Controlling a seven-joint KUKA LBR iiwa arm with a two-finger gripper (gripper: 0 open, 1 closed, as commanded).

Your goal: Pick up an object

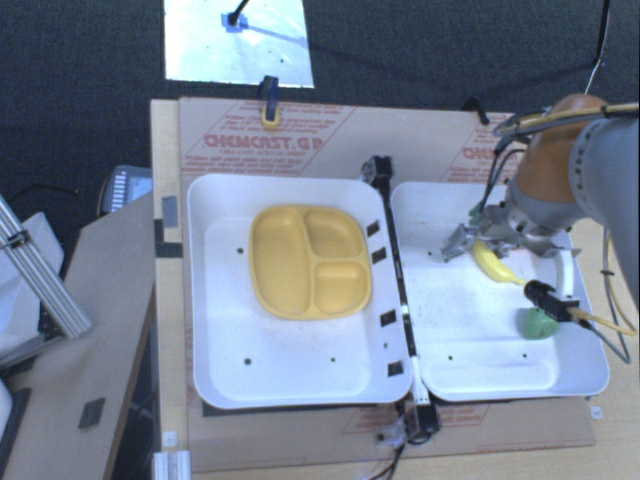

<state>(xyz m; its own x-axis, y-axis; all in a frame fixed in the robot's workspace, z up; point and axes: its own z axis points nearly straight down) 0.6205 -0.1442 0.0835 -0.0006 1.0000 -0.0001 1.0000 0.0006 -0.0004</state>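
The banana (495, 265) lies in the right bin (470, 368), toward its 2 o'clock corner, its upper end tucked under the hand (480, 236) so only the lower part shows. Just at 5 o'clock from it sits a green object (538, 324), partly covered by a dark cable end; its shape is hard to make out. The hand hangs low over the banana; whether it is wide or narrow I cannot tell. The arm (590, 168) enters from 3 o'clock, cut off by the edge. The left bin (220, 368) holds a yellow tray (307, 261).
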